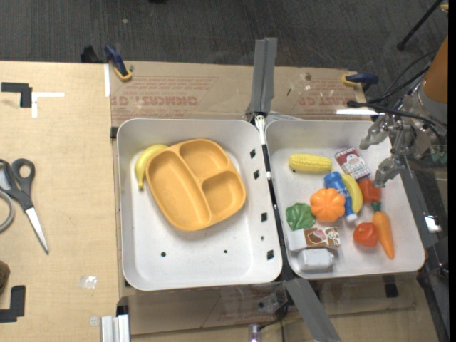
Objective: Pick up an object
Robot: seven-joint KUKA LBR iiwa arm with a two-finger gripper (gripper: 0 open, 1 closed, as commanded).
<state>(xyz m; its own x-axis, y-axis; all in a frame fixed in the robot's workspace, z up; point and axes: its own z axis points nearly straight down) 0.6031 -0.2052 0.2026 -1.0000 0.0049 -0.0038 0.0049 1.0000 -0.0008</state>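
The right bin point(410, 262) holds several toy foods: a corn cob point(310, 164), a red and white carton point(353, 162), a blue bottle point(333, 182), a small banana point(352, 192), an orange pumpkin point(328, 205), a green leafy piece point(300, 216), a tomato point(365, 235), a carrot point(384, 235) and a brown box point(322, 237). My gripper point(382, 151) hangs over the bin's far right side, just right of the carton. Its fingers are spread open with nothing between them.
In the left bin point(185, 262) lie a yellow divided plate point(196, 184) and a banana point(145, 164) against its left rim. Scissors point(25, 194) rest on the bench at the left. A grey divider point(263, 77) runs between the bins at the back.
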